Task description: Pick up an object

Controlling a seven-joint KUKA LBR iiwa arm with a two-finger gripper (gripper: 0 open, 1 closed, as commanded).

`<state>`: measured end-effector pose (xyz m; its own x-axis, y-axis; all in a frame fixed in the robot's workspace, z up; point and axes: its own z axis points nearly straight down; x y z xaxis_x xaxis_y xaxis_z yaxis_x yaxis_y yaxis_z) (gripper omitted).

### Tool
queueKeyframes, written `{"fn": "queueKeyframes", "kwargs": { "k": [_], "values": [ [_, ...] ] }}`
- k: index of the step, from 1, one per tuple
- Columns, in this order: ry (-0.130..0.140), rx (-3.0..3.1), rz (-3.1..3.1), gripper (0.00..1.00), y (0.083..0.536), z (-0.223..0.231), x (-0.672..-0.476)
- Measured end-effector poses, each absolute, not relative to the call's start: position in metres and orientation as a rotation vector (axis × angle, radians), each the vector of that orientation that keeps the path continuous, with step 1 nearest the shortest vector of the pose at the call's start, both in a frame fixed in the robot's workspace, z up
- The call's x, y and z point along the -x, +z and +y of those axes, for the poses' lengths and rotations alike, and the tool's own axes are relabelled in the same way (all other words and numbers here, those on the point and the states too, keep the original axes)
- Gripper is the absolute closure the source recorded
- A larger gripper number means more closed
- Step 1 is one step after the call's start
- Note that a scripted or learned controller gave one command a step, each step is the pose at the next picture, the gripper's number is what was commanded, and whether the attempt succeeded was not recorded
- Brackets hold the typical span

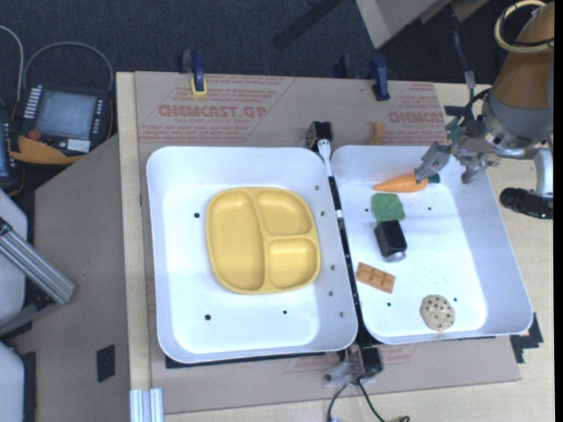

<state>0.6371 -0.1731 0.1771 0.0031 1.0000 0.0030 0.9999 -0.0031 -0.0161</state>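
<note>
step: closing in on carrot (398, 183) | gripper (450, 158) spread, nothing held, just beside carrot's tip | advice: centre over body, descend straight, then pinch

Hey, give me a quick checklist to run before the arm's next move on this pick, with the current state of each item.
1. Gripper is over the right bin: ok.
2. A target lies close: the orange carrot is right by the fingertips: ok.
3. Carrot seen between the fingers: not ok, it lies beside them.
4. Finger opening: cannot tell from this slant.
5. Neighbours apart from the carrot: the green piece sits just below it, tight: not ok.
6. Yellow divided plate in the left bin is out of the way: ok.
</note>
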Motion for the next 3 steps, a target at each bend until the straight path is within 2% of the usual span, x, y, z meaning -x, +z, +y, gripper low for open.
{"fn": "queueKeyframes", "kwargs": {
  "k": [1, 3],
  "values": [
    [0.001, 2.221, -2.221, 0.00, 0.187, -0.173, -0.641],
    [0.006, 2.216, -2.218, 0.00, 0.090, -0.167, -0.641]
  ]
}}
